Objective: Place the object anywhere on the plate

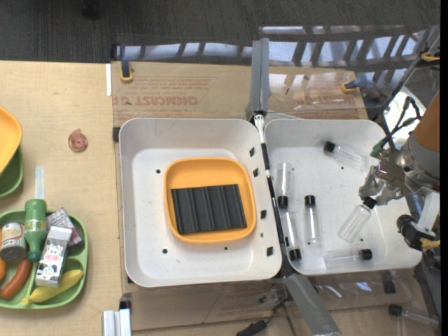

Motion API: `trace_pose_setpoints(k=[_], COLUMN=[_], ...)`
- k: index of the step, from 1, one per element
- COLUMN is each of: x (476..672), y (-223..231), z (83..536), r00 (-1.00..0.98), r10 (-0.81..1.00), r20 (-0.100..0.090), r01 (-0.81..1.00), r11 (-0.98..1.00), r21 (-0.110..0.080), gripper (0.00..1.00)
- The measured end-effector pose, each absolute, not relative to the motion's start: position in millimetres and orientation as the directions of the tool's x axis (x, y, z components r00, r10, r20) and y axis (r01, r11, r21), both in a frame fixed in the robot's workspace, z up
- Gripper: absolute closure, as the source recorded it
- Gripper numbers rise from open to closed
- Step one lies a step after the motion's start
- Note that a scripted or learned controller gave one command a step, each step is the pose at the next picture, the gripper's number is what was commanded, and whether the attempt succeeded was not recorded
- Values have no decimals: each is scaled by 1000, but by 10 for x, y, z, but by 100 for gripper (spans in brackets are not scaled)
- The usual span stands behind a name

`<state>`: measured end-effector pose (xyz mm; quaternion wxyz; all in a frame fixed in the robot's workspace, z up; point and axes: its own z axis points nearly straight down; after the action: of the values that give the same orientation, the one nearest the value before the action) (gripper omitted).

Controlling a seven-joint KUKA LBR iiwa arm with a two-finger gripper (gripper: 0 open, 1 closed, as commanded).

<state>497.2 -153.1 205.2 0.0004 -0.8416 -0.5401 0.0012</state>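
Plate: the orange plate [210,170] sits in the left bin [140,208], a dark ridged insert [210,209] on its middle, and nothing from the task on it yet
Tubes: clear tubes with black caps lie scattered over the right bin [315,145], one near the top [341,151], three by the divider [283,184] [310,219] [289,236], one along the front wall [346,258]
Gripper: the gripper [369,196] is down at the right bin's right side, its tip at the black cap of a slanted tube [354,220]
Grip: too small and too cluttered to call, I cannot tell how wide it stands or whether it has that tube
Progress: early going by my read, the pick is unconfirmed and the whole carry and drop remain
Edges: the bin walls and the centre divider lie between tube and plate, so a lift over them looks necessary
Room: the plate's rim and insert give a wide landing area, well apart from the left bin's walls
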Motion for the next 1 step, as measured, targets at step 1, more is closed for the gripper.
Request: trace_pose_setpoints(k=[1], x=[5467], y=[-2084], z=[2321], r00=[335], r10=[942], r20=[-2], r01=[942], r11=[-335], r21=[-3], gripper=[100])
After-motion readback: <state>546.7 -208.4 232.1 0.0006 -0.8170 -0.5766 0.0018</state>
